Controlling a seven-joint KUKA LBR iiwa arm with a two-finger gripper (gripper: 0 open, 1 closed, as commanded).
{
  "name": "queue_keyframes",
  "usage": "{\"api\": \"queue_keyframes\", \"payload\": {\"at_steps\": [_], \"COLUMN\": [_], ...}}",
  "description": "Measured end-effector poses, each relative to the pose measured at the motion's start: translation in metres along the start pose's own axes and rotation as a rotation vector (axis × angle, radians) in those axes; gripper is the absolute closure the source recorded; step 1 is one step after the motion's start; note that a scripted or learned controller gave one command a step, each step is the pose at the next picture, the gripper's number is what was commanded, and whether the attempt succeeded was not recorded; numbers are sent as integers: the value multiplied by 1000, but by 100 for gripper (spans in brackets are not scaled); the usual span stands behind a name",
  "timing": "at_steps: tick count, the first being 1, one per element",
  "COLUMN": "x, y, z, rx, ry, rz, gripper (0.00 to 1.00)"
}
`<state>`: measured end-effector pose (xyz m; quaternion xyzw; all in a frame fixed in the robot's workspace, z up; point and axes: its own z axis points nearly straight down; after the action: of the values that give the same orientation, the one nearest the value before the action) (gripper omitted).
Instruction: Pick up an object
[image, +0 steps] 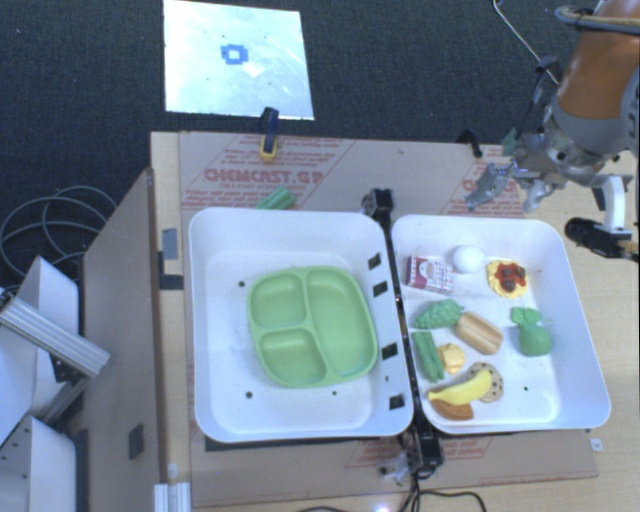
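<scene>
Banana (468, 387) amid crowded toy food, pincer (490, 187) beyond bin (575, 300), spread uncertain.

A dark blue carpet (80, 90) is covering the floor around the desk (300, 165). A shiny square sheet (237, 60) is lying on it beyond the desk, and grey cables (40, 230) are coiling at the left.

Robotics lab, cardboard-topped table (330, 160) on dark carpet, loose cables (40, 225) at 9 o'clock, calibration sheet (236, 58) at 12, toy food (470, 385) in white bin (575, 330)
</scene>
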<state>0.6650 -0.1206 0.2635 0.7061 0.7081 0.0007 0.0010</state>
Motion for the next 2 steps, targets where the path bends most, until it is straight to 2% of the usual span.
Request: {"api": "queue_keyframes", "payload": {"at_steps": [1, 2], "x": [-72, -87], "y": [2, -54], "z": [77, 185], "rx": [5, 10], "ry": [-2, 2], "rz": [7, 5], "gripper": [0, 0]}}
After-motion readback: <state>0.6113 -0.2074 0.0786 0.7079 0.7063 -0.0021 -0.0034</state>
